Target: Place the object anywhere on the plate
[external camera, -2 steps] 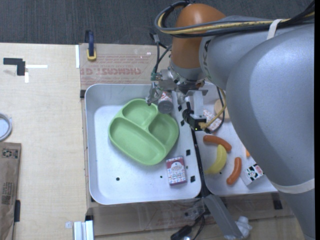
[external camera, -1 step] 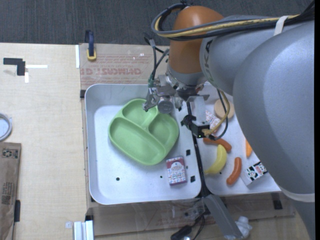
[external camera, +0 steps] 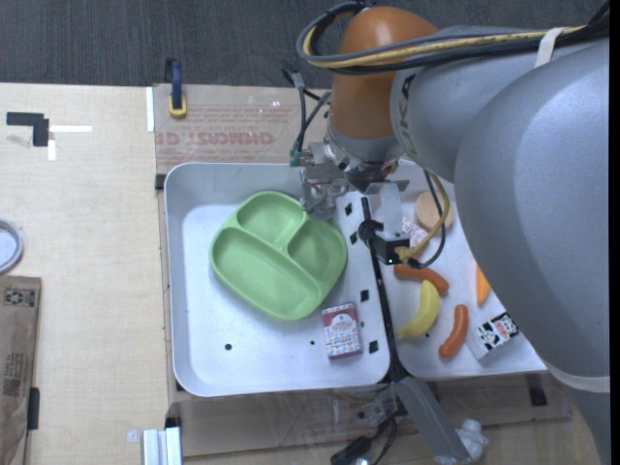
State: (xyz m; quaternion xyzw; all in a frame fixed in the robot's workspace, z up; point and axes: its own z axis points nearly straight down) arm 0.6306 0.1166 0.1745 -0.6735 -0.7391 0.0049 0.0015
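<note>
A green divided plate (external camera: 279,255), with three compartments, lies in the left white bin (external camera: 194,308), tilted a little toward the bin's far right corner. Just beside the plate's near right edge, on the bin floor, sits a small red and white carton (external camera: 341,331), apart from the plate's rim but close to it.

The grey arm (external camera: 504,163) with its orange band (external camera: 373,66) reaches in from the right and comes down over the far right corner of the left bin. The end effector (external camera: 317,190) hangs just above the plate's far right rim, near the divider between the bins. Whether its tips are apart or together I cannot tell; cables and the wrist body crowd that spot, and nothing is visibly caught there.

The right bin (external camera: 504,361) holds several toy foods: a banana (external camera: 420,310), a reddish sausage (external camera: 453,331) just right of it, another orange-red sausage (external camera: 422,276) just above the banana, a round tan piece (external camera: 432,211) partly under a cable, and a black and white patterned carton (external camera: 495,333) near the front right. An orange sliver (external camera: 480,284) shows at the arm's edge.

On the worktop (external camera: 77,260) to the left lie a roll of tape (external camera: 8,248) and a brown packet (external camera: 17,356)
</note>
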